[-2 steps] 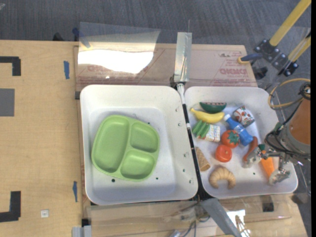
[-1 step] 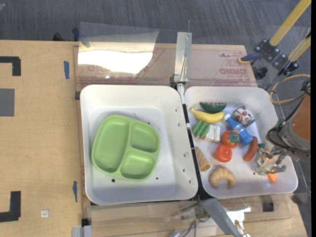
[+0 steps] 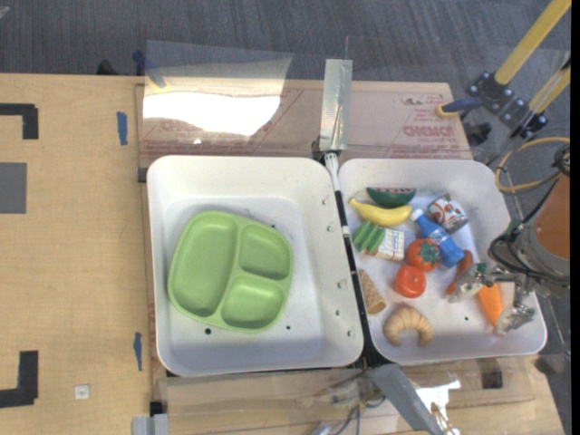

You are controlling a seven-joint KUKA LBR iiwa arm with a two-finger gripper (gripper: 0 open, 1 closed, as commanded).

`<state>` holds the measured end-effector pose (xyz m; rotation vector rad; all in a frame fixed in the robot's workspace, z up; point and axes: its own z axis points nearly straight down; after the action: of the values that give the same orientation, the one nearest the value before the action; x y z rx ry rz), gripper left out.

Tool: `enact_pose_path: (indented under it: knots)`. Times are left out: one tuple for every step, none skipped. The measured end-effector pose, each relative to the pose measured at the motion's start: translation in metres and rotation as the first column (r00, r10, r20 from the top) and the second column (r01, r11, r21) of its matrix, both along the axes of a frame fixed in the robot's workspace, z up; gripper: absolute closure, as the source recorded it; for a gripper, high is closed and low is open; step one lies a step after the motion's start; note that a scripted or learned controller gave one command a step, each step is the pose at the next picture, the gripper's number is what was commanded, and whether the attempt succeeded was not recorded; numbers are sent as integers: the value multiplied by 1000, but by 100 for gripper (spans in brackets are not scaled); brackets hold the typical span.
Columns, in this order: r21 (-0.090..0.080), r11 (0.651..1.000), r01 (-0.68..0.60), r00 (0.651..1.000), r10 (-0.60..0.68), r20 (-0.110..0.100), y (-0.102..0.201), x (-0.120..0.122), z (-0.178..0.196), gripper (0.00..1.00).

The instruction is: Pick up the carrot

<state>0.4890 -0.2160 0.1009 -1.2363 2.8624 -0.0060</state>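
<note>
The right shallow white plastic bin [image 3: 521, 338] held the toy food. The metal two-finger gripper [image 3: 490, 299] stood spread around the small orange plastic carrot [image 3: 490, 304] near the right wall, not yet clamped. Grasping seemed underway; closing, then lifting, came next.

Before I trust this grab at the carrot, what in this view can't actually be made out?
- Pincer grip: metal fingers flank the carrot, too small to judge contact.
- Arm: cut off by the right edge.
- Carrot's lower tip: blends with finger hardware.
- Small carton label: too small to read.
- Red pieces beside the tomato: overlapping, identity unclear.
</note>
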Motion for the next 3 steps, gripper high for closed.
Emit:
enact_pose_path:
  knots:
    - [-7,979,204,979,-204,-17,6,-3,-11,0]
    - [-3,786,619,786,-619,-18,17,1,-11,0]
    - [7,787,617,787,-617,0,18,7,2,100]
